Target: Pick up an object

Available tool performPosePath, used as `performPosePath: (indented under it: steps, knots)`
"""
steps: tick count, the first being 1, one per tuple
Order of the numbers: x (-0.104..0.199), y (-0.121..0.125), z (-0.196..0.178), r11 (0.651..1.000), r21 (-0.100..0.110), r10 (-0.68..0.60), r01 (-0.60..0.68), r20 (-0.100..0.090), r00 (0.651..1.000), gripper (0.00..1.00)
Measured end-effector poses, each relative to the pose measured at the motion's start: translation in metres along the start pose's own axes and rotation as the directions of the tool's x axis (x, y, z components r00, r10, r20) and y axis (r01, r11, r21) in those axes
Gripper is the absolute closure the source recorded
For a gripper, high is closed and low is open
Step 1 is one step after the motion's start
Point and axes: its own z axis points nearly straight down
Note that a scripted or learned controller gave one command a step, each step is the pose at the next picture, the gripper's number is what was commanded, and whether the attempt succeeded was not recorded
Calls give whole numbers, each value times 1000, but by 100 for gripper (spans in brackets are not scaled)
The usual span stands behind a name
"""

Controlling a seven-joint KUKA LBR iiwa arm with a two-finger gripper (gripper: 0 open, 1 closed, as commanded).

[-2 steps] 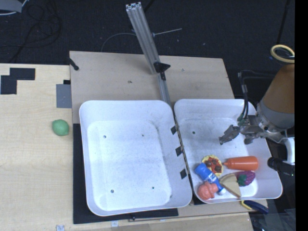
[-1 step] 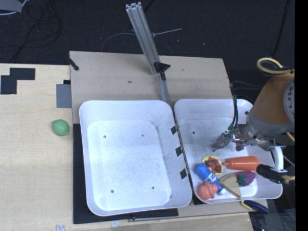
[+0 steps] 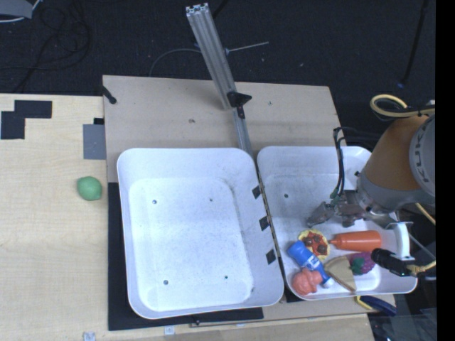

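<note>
My gripper point(image 3: 331, 219) hangs low in the right bin point(image 3: 298, 169), open, with nothing between its fingers. Just below it, along the bin's near side, lies a cluster of small things. An orange bottle-shaped toy point(image 3: 355, 241) lies on its side right under the gripper. To its left is a yellow and red piece point(image 3: 314, 242). A blue object point(image 3: 307, 256) and a salmon-pink lump point(image 3: 306, 281) lie nearer the front, beside a tan wedge point(image 3: 343, 273) and a small purple item point(image 3: 362, 263).
The left bin point(image 3: 185, 226) sits next to the right one, with black clips point(image 3: 264, 222) along the shared rim. A green ball point(image 3: 89, 188) rests on the bench at far left. A slanted metal rail point(image 3: 217, 55) stands behind the bins.
</note>
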Motion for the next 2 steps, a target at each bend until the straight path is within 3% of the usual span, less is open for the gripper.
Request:
performPosePath:
  steps: [1, 2]
  knots:
    - [-1, 0, -12, 1000, -2, 2, -2, 0, 1000, 100]
    - [-11, 3, -62, 1000, -4, 2, -2, 1, 1000, 100]
